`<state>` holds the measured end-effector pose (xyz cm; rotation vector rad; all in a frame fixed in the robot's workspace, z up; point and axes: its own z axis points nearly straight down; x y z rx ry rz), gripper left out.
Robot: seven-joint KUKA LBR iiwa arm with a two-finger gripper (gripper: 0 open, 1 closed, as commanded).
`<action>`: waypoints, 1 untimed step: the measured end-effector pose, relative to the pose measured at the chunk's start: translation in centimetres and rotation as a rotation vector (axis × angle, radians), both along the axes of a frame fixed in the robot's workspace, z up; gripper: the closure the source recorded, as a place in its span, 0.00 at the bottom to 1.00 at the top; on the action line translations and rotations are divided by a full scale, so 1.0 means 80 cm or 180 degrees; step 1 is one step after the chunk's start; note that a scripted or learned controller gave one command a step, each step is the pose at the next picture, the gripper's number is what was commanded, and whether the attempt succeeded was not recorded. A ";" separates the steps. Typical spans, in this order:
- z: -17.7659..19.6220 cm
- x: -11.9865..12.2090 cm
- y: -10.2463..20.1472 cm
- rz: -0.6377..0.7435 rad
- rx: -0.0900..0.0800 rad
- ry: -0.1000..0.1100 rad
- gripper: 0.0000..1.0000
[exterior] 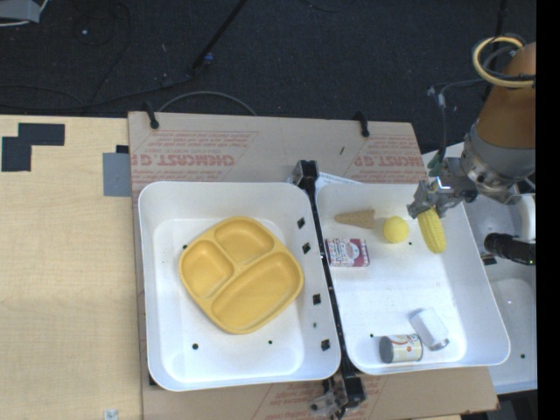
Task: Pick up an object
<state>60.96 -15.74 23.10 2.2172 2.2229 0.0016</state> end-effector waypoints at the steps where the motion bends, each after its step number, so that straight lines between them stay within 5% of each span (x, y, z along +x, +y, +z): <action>1: 0.062 0.001 -0.001 -0.0001 -0.0001 -0.0002 1.00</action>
